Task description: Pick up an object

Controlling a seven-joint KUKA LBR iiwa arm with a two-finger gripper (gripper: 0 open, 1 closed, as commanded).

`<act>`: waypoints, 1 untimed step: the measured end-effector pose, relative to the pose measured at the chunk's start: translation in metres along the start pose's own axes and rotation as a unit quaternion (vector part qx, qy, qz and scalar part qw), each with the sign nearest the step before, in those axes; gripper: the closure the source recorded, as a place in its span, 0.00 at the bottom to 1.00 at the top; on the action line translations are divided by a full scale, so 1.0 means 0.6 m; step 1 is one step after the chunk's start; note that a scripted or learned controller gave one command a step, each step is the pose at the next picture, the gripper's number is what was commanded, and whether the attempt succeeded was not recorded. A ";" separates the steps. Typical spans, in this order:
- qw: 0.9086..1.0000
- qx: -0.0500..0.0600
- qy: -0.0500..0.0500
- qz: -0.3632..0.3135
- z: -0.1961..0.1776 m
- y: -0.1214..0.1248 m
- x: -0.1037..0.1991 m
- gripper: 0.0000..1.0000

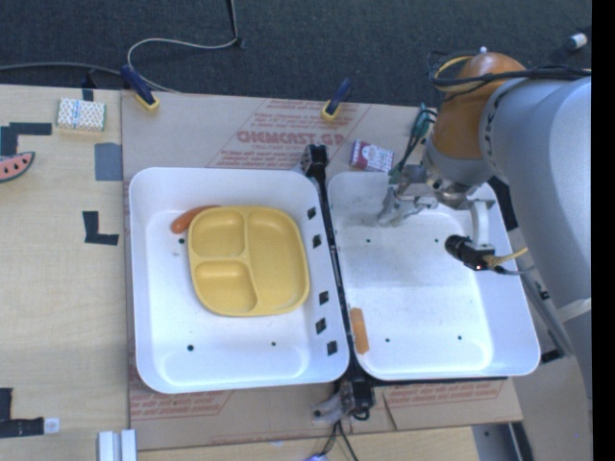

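Note:
My gripper (392,211) hangs over the back part of the right bin (432,353), near its far left corner, and no object is seen in it. A small orange piece (358,329) lies in that bin against its left wall, toward the front and well away from the gripper. In the left bin (163,353) sits a yellow divided plate (248,260). An orange, sausage-like object (183,221) pokes out from behind the plate's far left corner.
The grey arm with its orange band (471,104) covers the right bin's far right side, and a black fitting with cable (468,251) hangs over the bin floor. A small red-and-white packet (370,156) lies behind the bins. Clamps (336,99) hold the cardboard.

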State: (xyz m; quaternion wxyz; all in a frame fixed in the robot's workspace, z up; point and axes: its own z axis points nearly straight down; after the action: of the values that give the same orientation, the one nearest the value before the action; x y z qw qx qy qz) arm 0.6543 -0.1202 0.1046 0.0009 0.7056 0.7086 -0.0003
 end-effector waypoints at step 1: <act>1.000 0.000 0.000 0.000 0.000 0.000 0.000 0.00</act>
State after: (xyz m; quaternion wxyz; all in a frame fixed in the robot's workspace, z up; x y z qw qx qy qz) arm 0.6542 -0.1202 0.1045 0.0008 0.7056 0.7086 -0.0004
